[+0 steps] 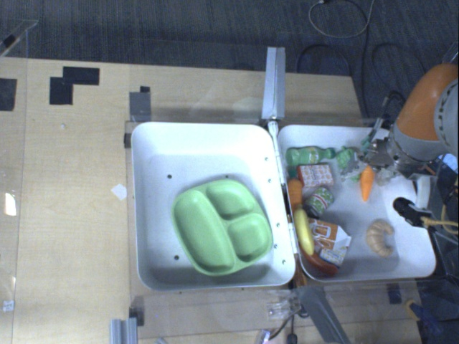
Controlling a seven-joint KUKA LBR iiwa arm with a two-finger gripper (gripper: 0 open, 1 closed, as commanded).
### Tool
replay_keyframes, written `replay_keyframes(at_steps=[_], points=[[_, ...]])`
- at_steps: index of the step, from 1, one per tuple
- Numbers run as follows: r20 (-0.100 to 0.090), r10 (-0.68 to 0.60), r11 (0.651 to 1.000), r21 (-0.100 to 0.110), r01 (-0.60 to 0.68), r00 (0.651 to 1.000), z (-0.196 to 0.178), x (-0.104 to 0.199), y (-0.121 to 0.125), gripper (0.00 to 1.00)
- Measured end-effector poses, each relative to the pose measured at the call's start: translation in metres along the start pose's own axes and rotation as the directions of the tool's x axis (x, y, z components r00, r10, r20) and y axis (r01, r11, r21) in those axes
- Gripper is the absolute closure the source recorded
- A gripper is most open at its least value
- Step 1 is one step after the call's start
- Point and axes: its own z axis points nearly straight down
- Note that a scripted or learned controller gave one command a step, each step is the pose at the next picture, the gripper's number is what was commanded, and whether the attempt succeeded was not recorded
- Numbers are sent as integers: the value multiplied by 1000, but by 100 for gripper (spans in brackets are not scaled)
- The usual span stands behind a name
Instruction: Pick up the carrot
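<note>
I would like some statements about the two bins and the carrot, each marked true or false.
1. The green divided plate lies in the left bin. True.
2. The carrot lies on the green plate. False: it is in the right bin, just below the gripper.
3. A croissant lies in the right bin. True.
4. The banana lies in the left bin. False: it lies in the right bin, near its left wall.

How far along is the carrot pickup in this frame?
Done: the tool has reached the right bin. In hand: the carrot hangs point-down right under it, apparently gripped at its top, though lift-off is unclear. Left: raise it clear of the bin.
</note>
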Motion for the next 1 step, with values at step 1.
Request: replay_keyframes(at_steps=[1], points=[[0, -5, 1000, -5, 5, 1000, -12, 1, 2, 100]])
